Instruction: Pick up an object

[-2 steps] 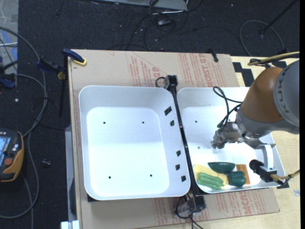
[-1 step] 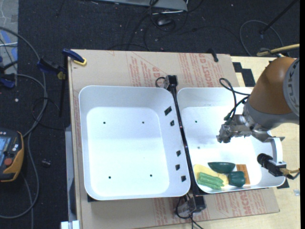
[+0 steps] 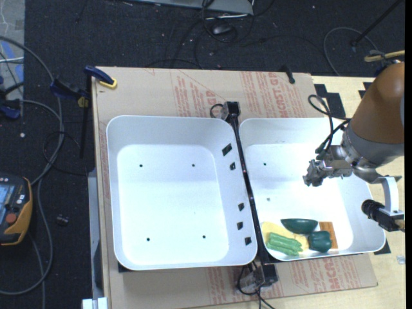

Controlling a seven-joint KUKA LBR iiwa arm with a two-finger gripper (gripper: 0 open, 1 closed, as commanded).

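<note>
The arm enters from 3 o'clock. The gripper [image 3: 313, 174] hangs over the right bin [image 3: 283, 134], above bare floor near the bin's middle. The state of the pincer cannot be told; it appears small and dark.

The objects lie clustered at the bin's 6 o'clock edge, well apart from the gripper: a light green ridged piece [image 3: 284, 243], a dark green bowl-shaped piece [image 3: 300, 224], a teal block [image 3: 320, 241], a yellow piece [image 3: 273, 228] and an orange-brown piece [image 3: 328, 227].

The left bin [image 3: 122, 134] sits at 9 o'clock.
</note>
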